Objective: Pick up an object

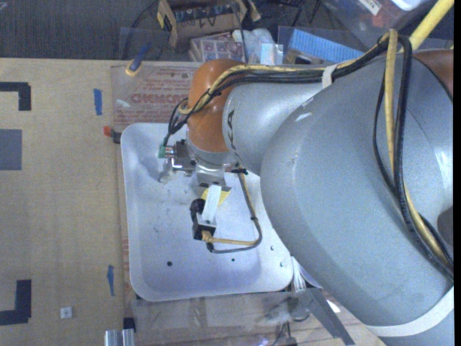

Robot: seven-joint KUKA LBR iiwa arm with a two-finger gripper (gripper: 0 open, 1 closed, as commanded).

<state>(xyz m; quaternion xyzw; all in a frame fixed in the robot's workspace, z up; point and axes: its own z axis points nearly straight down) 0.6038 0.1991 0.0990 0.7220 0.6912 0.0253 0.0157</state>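
Observation:
My gripper (168, 168) hangs over the upper left part of the white bin (148, 265), below the orange wrist band (209, 110). I see nothing held at its tip. The bin floor that shows carries just a few small dark specks (169, 264). A bit of yellow (222, 194) peeks out beside the wrist; I cannot tell what it is. The grey arm (346, 186) covers the bin's right side and everything to the right of it.
Bare wooden bench (57, 215) lies left of the bin, with blue tape marks (98, 101) and black corner marks (18, 96). A cardboard box (202, 11) and other clutter sit beyond the far edge. An orange-tipped tool (135, 63) rests at the bench's back.

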